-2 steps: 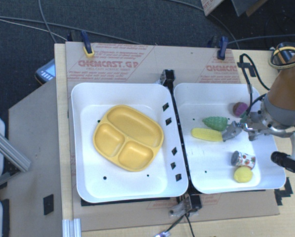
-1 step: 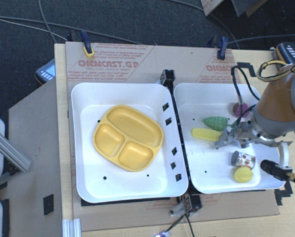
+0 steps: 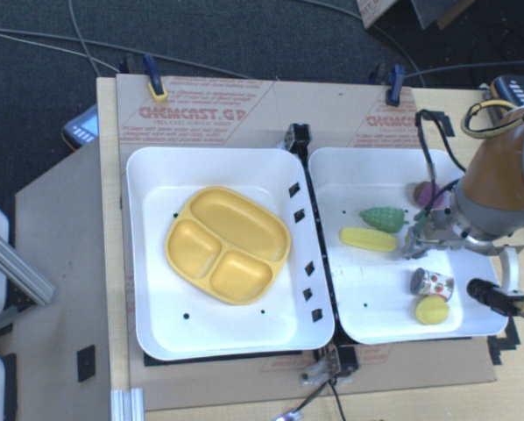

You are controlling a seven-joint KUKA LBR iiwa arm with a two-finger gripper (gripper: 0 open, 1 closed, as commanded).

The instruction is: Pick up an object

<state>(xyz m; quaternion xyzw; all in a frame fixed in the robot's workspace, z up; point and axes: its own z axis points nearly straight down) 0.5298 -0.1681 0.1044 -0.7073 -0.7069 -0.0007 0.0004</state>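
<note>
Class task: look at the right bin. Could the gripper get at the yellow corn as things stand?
Probably yes. The gripper hangs just right of the corn, which lies flat with open floor in front. Only the green toy sits close behind it.

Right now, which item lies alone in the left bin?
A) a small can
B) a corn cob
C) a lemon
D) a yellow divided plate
D: the yellow divided plate sits in the left bin; the corn cob, small can and lemon lie in the right bin.
</note>
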